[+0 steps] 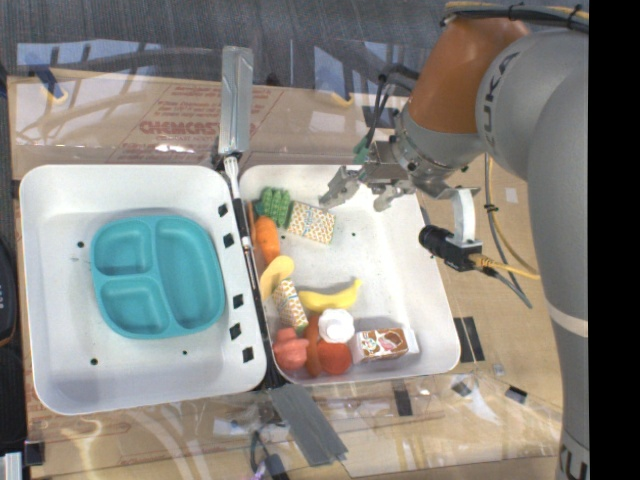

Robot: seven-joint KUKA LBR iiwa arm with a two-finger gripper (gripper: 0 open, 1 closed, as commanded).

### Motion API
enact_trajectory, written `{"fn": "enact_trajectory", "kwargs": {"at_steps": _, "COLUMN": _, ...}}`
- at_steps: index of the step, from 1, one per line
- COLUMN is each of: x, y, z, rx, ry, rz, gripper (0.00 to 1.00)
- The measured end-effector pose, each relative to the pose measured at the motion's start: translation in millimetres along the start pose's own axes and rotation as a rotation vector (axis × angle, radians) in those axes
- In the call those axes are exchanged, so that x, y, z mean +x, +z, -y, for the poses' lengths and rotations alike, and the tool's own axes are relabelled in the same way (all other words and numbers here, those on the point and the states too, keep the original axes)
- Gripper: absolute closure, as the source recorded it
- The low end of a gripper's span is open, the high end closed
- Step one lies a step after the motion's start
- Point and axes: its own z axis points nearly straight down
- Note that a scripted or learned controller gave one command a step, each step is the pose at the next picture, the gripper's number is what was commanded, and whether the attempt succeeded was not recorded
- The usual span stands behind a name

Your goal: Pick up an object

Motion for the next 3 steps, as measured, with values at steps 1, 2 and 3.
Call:
{"fn": "enact_trajectory", "kwargs": {"at_steps": 1, "x": -3.2, "y": 123.5, "z": -9.7, "rx": 0.007, "ry": 0.010, "rz": 0.000, "gripper": 0.00}}
{"fn": "enact_trajectory", "kwargs": {"at_steps": 2, "x": -31.2, "y": 141.0, "z": -47.2, "rx": -0.008, "ry": 0.168, "rz": -0.003, "gripper": 0.00}}
{"fn": "enact_trajectory", "kwargs": {"at_steps": 3, "x": -30.1, "y": 129.0, "z": -49.2, "rx": -0.013, "ry": 0.162, "rz": -0.002, "gripper": 1.00}}
